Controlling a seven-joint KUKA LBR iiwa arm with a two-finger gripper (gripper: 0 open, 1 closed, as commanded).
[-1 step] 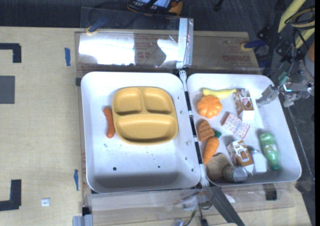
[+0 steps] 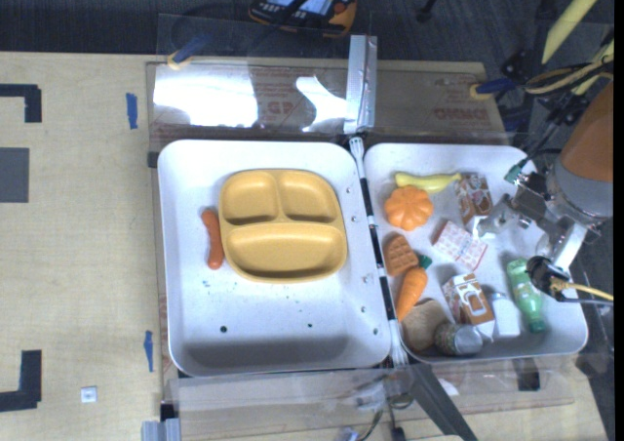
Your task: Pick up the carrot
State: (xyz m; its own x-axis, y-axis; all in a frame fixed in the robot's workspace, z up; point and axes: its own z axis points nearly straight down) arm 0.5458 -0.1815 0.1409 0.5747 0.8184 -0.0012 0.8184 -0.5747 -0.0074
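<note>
Carrot [image 2: 411, 291] lies free — claw [image 2: 522, 203] well apart.

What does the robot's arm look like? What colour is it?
The robot's thick, round arm is grey, with a bright orange band above the wrist. At its end sits a small claw made of shiny silver metal parts.

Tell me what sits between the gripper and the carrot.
Two small cartons lie in the right bin between the gripper and the carrot: a red-and-white carton and a brown carton. Nothing covers the carrot from above.
</note>
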